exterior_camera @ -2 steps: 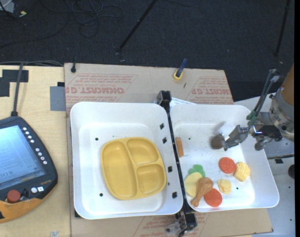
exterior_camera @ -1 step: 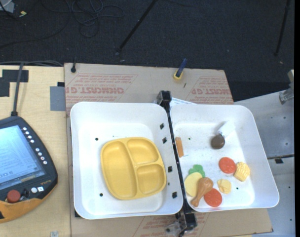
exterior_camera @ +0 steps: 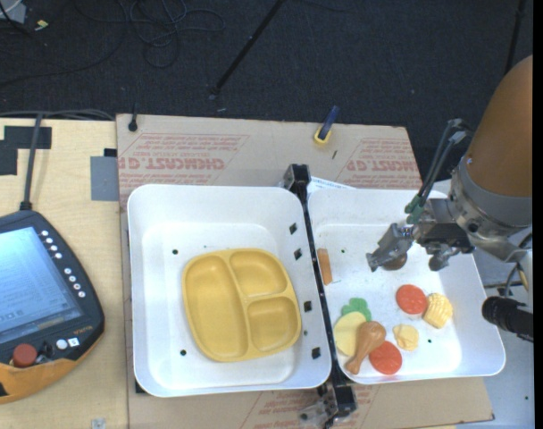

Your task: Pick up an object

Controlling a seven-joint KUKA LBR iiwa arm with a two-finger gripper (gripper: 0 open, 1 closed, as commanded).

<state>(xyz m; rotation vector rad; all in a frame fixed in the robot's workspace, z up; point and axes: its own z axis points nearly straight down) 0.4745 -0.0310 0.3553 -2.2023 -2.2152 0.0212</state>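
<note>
The right bin [exterior_camera: 468,351] holds several toy foods near its front. These are a red tomato slice [exterior_camera: 412,299], a yellow corn piece [exterior_camera: 439,310], a small yellow piece [exterior_camera: 405,336], a red round piece [exterior_camera: 387,358], a brown drumstick [exterior_camera: 367,341], a pale yellow disc [exterior_camera: 346,331] and a green piece [exterior_camera: 355,308]. A small orange block [exterior_camera: 324,266] lies by the bin's left wall. My gripper [exterior_camera: 414,256] hangs over the middle of this bin, just behind the tomato slice. It is open, with nothing between its fingers.
The left bin [exterior_camera: 155,231] holds a yellow divided tray [exterior_camera: 245,304]. A black divider [exterior_camera: 312,266] runs between the bins. A teach pendant [exterior_camera: 30,284] lies on the bench at far left. The arm's orange band [exterior_camera: 513,132] rises at right.
</note>
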